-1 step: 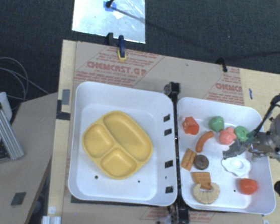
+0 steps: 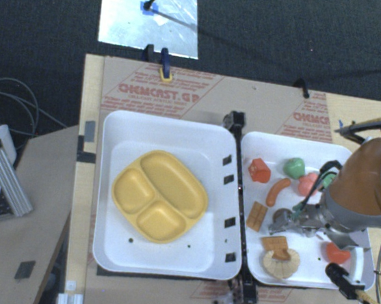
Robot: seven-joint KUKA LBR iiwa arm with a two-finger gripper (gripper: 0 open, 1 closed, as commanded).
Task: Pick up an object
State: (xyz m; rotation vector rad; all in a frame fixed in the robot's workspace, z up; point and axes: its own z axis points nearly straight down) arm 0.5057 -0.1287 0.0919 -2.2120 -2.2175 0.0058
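The end effector (image 2: 280, 219) hovered just above the toast slice (image 2: 276, 244); its grip state could not be told.

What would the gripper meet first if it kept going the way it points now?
Probably the brown cracker, lying just left of the gripper, which points left over the right bin; its height is unclear.
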